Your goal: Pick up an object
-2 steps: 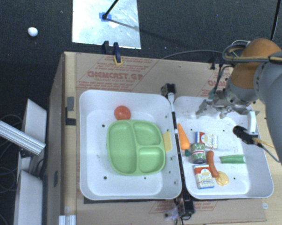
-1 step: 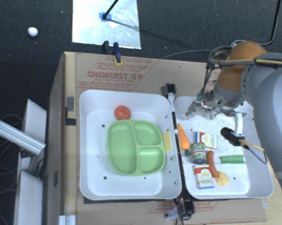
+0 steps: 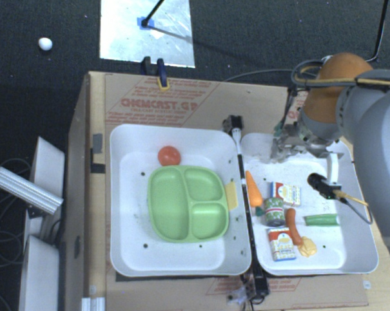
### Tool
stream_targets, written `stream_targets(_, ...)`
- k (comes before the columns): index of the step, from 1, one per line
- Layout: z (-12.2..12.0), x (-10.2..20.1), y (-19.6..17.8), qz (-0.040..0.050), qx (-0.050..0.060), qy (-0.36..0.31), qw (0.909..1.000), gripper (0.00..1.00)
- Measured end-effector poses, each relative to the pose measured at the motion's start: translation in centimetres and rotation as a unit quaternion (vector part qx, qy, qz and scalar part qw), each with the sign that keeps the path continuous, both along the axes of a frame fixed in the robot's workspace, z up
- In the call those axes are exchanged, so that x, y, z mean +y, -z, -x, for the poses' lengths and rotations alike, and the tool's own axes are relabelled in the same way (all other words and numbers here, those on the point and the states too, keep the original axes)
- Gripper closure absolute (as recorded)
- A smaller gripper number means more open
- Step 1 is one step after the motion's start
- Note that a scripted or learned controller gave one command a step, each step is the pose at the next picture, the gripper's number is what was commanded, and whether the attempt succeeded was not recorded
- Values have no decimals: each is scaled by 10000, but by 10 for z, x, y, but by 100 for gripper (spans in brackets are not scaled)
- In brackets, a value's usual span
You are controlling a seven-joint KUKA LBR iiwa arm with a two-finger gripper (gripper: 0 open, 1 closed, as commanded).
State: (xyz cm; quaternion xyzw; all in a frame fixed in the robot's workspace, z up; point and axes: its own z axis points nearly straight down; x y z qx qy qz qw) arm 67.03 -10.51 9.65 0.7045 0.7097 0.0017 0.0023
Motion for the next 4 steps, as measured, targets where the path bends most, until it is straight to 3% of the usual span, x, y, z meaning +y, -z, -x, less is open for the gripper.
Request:
stream_targets(1, 0, 0, 0, 1, 1, -2, 10000, 0)
stream_targets(2, 1, 19, 12, -5, 19, 10, 10000, 0)
stream_targets(3, 0, 19, 0, 0, 3, 0, 10000, 100)
stream_targets(4, 0, 19, 0, -1, 4, 0, 10000, 0)
